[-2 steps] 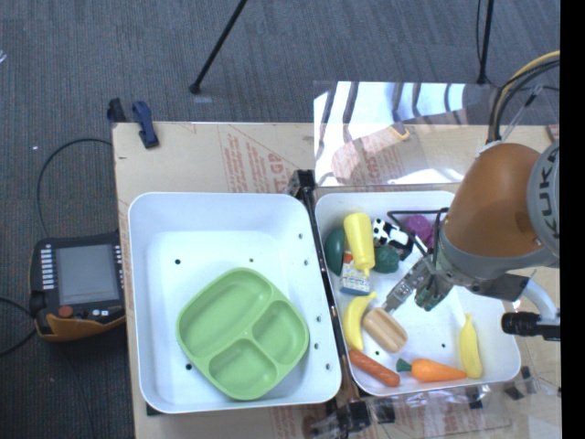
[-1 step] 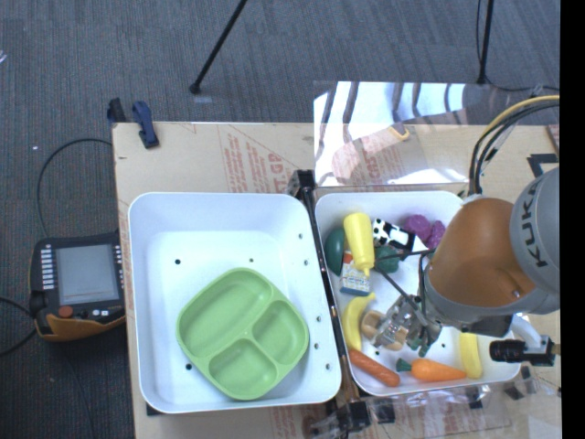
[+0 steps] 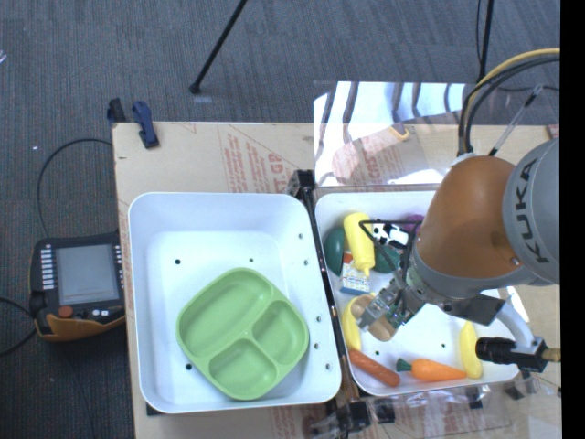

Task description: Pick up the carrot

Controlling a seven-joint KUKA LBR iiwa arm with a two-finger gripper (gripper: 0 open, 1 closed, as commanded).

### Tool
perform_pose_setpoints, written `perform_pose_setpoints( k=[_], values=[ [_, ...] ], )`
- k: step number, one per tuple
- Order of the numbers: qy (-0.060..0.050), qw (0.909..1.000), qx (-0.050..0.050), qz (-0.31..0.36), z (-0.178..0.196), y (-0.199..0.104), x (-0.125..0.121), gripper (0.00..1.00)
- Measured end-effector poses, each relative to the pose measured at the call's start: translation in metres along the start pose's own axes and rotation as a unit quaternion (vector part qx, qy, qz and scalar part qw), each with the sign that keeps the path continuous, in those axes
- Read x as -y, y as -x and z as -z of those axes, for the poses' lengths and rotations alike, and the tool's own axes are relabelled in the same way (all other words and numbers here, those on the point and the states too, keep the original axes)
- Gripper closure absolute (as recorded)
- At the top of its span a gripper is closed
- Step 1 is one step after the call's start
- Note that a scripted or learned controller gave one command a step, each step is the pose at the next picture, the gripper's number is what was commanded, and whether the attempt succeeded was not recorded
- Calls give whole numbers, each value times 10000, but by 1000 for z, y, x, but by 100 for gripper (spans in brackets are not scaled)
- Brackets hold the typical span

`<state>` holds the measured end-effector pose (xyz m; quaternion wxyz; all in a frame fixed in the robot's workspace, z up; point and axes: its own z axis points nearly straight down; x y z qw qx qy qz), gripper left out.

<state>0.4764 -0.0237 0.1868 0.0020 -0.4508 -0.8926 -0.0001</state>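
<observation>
Claw (image 3: 388,311) over right bin (image 3: 430,384), carrot (image 3: 437,369) near front wall.

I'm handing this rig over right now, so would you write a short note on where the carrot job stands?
Gripper: low over the middle of the right bin, near a tan item; I cannot tell whether it is open or shut, and no carrot is seen in it.
Carrot: lying flat at the right bin's front edge, apart from the gripper. A second orange piece lies just to its left.
Done: nothing lifted.
Left: move to the carrot, grasp, lift.
</observation>
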Motion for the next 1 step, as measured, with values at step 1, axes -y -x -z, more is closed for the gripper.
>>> perform_pose_setpoints(
  k=[1],
  values=[
    [1,9965,7,841,36,-25,-19,100]
  ],
)
